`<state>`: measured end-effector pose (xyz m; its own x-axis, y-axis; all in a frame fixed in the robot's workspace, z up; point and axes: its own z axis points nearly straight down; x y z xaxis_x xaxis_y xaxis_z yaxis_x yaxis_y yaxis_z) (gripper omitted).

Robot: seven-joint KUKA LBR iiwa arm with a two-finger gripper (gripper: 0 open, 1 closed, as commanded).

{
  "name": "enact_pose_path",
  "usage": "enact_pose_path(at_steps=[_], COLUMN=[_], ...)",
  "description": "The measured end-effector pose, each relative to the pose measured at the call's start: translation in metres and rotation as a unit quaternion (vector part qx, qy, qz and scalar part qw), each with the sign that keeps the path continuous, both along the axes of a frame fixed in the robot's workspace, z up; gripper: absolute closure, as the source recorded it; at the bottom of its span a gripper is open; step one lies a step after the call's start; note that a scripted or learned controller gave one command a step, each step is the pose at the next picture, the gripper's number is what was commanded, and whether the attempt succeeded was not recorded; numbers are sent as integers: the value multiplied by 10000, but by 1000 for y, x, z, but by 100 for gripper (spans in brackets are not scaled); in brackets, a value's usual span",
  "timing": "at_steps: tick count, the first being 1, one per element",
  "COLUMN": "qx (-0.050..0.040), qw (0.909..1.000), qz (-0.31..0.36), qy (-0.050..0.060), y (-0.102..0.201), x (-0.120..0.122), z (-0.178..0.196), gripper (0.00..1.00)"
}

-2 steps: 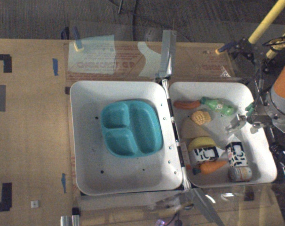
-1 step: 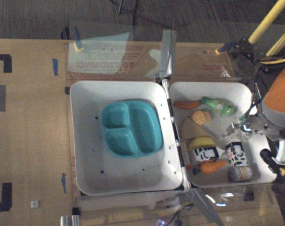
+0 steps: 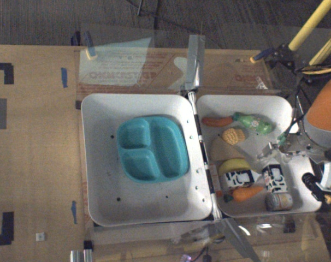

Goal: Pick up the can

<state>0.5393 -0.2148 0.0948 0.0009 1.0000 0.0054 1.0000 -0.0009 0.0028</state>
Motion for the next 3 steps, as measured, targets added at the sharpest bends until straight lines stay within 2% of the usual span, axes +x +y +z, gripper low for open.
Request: enact_pose_path(at_steps=[1, 2, 3], qx=[-33, -21, -30], qw=[9998, 9981, 9981], qz=[-219, 622, 615], qy=[5, 19, 2], y=[-8, 0, 0], x=[17, -12, -11], z=[42, 16, 26], gripper=[0, 0, 100])
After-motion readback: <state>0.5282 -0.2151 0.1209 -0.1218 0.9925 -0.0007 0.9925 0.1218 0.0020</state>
